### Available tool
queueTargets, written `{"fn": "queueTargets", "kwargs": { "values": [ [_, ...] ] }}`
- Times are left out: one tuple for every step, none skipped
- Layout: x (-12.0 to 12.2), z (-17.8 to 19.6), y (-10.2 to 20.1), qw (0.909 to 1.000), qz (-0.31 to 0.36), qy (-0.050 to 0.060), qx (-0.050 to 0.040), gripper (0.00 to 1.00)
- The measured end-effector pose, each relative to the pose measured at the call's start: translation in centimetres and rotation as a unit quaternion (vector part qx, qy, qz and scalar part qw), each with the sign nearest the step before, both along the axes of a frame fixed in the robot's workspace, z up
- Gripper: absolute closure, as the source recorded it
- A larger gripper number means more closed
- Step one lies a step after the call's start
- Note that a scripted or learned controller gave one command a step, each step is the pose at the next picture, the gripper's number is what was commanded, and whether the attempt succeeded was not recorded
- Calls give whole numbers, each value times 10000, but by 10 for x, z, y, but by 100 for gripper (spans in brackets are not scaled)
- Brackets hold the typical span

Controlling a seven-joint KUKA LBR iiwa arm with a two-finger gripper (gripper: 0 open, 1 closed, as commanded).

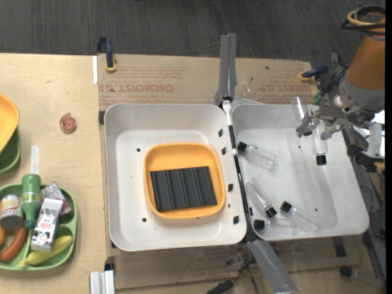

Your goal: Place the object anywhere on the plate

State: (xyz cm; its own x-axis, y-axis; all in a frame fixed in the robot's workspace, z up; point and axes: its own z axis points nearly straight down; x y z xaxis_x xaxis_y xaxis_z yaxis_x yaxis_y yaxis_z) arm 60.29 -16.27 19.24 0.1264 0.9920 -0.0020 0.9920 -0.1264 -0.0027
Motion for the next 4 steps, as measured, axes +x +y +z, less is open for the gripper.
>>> {"fn": "queueTargets", "kwargs": {
  "values": [
    [56,30,-52,9995,311,-6,0,100],
    [56,85,-53,9863,1649,-16,-3,100],
    [57,169,-60,9621,2727,-15,-2,100],
    [57,249,-59,9196,3929,-15,-1,100]
  ]
}}
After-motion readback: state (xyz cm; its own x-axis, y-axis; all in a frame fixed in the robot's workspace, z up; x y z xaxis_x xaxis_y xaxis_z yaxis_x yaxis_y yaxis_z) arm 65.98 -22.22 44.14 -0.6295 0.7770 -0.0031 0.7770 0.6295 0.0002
